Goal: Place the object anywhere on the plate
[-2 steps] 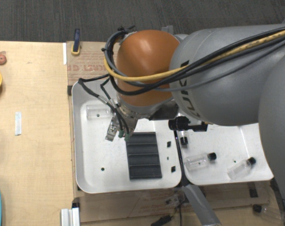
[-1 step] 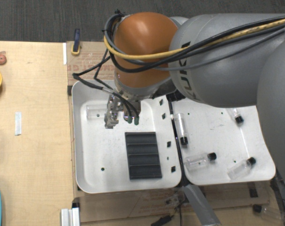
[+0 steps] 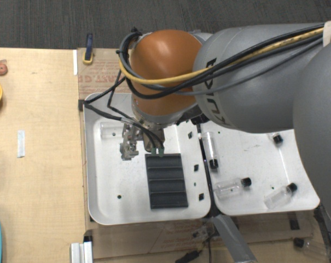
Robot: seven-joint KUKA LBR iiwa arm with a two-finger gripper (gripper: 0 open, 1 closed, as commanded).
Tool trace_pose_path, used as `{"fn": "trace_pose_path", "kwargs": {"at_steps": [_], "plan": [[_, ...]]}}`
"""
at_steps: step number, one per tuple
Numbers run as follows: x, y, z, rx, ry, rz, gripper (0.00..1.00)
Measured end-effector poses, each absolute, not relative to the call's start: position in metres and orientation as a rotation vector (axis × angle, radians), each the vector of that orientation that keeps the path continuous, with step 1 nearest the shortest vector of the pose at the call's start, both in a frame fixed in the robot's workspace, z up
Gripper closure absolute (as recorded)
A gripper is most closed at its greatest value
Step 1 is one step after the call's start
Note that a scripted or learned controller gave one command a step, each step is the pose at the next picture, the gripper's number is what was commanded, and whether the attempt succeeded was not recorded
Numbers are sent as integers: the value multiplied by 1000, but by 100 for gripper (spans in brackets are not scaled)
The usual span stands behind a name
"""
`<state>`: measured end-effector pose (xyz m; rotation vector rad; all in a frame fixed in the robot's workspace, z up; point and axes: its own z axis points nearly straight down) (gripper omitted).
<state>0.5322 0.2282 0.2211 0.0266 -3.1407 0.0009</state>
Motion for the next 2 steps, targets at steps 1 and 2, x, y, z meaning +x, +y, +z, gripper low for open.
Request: {"fn": "trace_pose_path", "kwargs": {"at_steps": [1,2], "plan": [[527,228,261,-84,-3142,-1,100],[515,228,252,14,-3141,1,100]]}}
